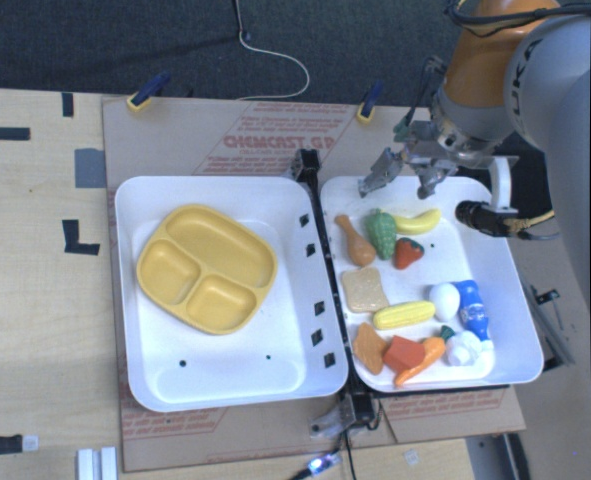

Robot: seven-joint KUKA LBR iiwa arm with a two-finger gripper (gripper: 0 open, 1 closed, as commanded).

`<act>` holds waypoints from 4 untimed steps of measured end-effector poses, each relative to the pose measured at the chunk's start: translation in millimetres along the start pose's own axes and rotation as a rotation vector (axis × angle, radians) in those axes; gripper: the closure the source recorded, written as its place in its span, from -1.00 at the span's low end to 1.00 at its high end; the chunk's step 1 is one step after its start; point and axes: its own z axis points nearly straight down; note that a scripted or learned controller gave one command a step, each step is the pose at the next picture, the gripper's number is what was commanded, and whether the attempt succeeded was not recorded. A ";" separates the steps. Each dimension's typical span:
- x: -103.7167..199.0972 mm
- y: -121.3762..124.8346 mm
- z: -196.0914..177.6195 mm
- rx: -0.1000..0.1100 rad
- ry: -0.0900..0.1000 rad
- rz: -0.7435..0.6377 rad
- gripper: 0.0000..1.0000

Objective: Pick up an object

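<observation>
My gripper [405,175] hangs open above the far edge of the right bin [505,298], with nothing between its two grey fingers [380,174]. Just below it lie a green broccoli piece [382,232], a banana [417,222], a strawberry [407,254] and a chicken drumstick [354,240]. Further toward the front of the same bin are a cracker [364,289], a corn cob [404,315], a white egg [444,296], a blue bottle [472,308], a carrot [420,361] and a red piece [404,351].
The left bin [155,368] holds a yellow divided tray [206,267]. Black clips run along the seam between the bins [318,268]. A thin cable [275,58] lies on the dark cloth behind the bench. The arm's body [535,78] fills the upper right.
</observation>
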 end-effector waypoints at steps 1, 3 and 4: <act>0.2 2.1 -7.0 -0.012 -0.001 -0.003 -1.00; -6.5 5.8 104.6 -0.006 -0.003 -0.002 -1.00; -6.0 5.2 140.2 -0.008 -0.004 -0.002 -1.00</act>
